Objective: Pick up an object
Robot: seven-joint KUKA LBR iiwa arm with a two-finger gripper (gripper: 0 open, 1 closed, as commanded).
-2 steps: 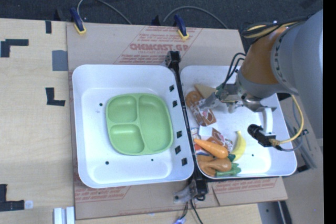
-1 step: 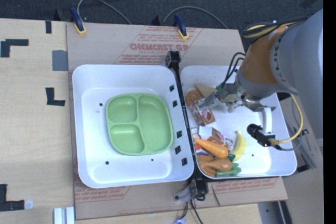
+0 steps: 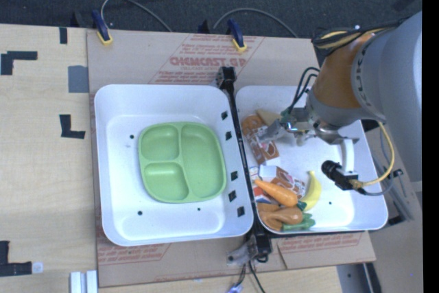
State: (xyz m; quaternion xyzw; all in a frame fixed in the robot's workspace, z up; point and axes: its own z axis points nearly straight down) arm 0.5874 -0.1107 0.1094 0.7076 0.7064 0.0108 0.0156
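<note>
The arm (image 3: 384, 72) reaches in from the right and bends down over the right bin (image 3: 370, 219), its orange band (image 3: 336, 75) above the wrist and the gripper (image 3: 288, 125) low over the bin's upper half; whether it is wide or narrow cannot be told. Just left of the gripper lies a snack packet (image 3: 259, 137), while a carrot (image 3: 278, 192), a banana (image 3: 313, 190) and a brown toy piece (image 3: 280, 217) lie below it, and the green divided plate (image 3: 182, 161) sits in the left bin (image 3: 110, 113), well to its left.

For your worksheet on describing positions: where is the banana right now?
The banana lies in the right bin, near its front edge, just right of the carrot and below the gripper.
</note>
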